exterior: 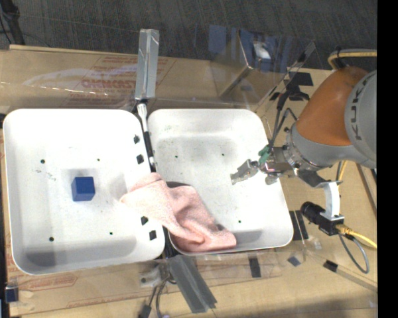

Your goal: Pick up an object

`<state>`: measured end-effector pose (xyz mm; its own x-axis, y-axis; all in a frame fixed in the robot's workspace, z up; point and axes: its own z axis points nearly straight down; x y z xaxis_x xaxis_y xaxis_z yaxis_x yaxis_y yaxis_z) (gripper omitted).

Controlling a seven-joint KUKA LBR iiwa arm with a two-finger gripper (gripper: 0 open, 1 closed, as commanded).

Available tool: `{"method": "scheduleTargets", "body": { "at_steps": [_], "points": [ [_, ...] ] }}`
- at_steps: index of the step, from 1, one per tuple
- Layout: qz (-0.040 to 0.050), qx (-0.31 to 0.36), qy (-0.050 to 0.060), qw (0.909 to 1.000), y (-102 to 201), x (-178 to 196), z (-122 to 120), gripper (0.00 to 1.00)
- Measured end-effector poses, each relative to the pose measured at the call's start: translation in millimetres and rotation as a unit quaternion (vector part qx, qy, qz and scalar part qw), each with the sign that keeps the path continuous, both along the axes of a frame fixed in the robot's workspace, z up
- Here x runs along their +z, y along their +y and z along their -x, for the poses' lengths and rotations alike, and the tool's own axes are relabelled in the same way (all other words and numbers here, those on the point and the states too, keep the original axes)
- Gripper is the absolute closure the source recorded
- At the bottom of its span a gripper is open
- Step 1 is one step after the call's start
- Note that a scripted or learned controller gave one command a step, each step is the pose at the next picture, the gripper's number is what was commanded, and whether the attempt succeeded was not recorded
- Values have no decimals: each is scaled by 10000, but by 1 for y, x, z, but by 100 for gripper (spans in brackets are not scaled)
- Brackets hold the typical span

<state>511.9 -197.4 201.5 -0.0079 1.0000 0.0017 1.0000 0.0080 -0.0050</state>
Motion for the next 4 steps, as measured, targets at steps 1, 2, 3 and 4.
{"method": "scheduleTargets", "body": {
  "at_steps": [1, 2, 3, 4],
  "points": [
    [3, 782, -10, 9969, 66, -110, -33, 0],
    [-2, 1220, -7, 9925, 100, -110, -3, 0],
    [-6, 1793, -15, 9838, 94, -110, 35, 0],
    [5, 1644, -22, 9864, 98, -103, 35, 0]
  ]
}}
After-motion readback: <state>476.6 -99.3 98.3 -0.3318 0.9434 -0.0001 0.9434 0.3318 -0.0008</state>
